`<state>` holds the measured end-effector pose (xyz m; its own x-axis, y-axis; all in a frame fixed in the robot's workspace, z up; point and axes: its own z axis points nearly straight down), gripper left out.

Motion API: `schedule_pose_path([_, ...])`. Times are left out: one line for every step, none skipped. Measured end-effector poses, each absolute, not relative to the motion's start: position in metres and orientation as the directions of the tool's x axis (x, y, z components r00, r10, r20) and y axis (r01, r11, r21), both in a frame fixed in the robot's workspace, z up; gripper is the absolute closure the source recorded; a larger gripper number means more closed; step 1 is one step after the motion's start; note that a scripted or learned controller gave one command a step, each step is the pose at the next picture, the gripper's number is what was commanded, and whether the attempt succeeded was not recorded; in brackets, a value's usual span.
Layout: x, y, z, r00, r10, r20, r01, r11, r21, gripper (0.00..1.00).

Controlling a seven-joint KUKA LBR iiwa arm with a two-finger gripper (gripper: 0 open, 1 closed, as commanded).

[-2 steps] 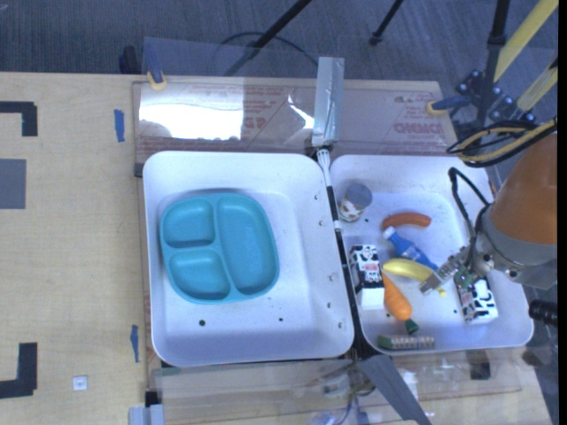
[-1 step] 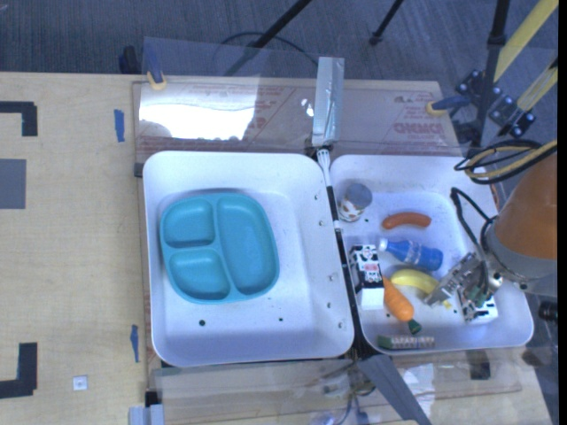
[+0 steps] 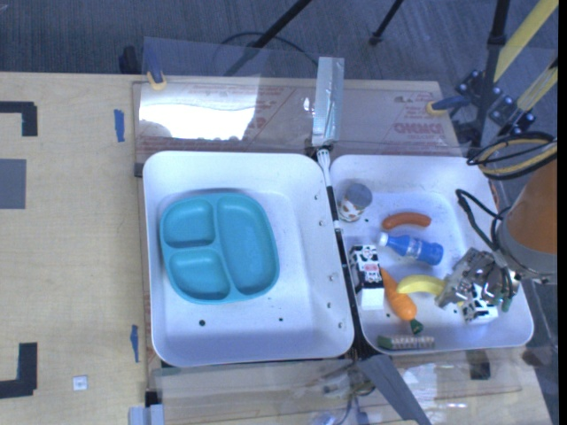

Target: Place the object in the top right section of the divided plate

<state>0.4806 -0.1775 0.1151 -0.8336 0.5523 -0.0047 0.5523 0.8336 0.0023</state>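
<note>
The blue divided plate [image 3: 220,247] lies in the left bin [image 3: 292,171], with two small sections on its left and one long section on its right; nothing lies in it. My gripper [image 3: 468,296] hangs low over the right side of the right bin [image 3: 443,171], just right of a yellow banana [image 3: 420,284]. A small black-and-white patterned thing [image 3: 481,309] shows right under the gripper; whether it is held is unclear. The orange-banded arm enters from the right edge.
The right bin also holds an orange carrot [image 3: 401,299], a blue bottle [image 3: 415,249], a red sausage [image 3: 407,220], a small grey cup [image 3: 354,199], a black-and-white carton [image 3: 365,269] by the divider and a green strip [image 3: 405,340] near the front wall.
</note>
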Motion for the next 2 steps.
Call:
schedule_pose_path([0.48, -0.178, 0.115, -0.834, 0.552, -0.004, 0.552, 0.834, 0.002, 0.0])
schedule_pose_path([0.494, -0.152, 0.087, -0.996, 0.085, -0.004, 0.085, 0.996, 0.001, 0.0])
